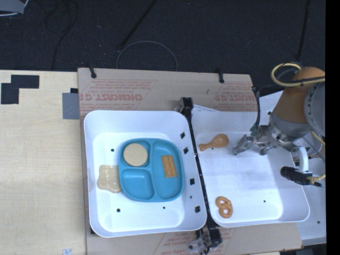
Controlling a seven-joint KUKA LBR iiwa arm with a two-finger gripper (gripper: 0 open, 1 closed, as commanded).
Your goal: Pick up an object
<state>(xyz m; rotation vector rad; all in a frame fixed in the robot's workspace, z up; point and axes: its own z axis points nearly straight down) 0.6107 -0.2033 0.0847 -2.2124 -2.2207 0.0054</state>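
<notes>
The right bin [249,195] holds a tan toy drumstick [214,142] near its upper left and a small brown pretzel [224,206] near its front edge. My gripper [249,145] hangs over the upper right part of this bin, to the right of the drumstick and apart from it. Its fingers spread apart, with nothing between them. In the left bin [101,132] lies a blue divided tray [141,187] holding a round tan cracker [135,154] and an orange rectangular biscuit [169,166]. A pale bread slice [109,178] rests beside the tray's left edge.
A black clamp ridge [192,158] runs between the two bins. Cardboard [159,89] lies under and behind them. The arm's grey body and orange band [295,102] stand at the right. Cables lie on the dark floor behind.
</notes>
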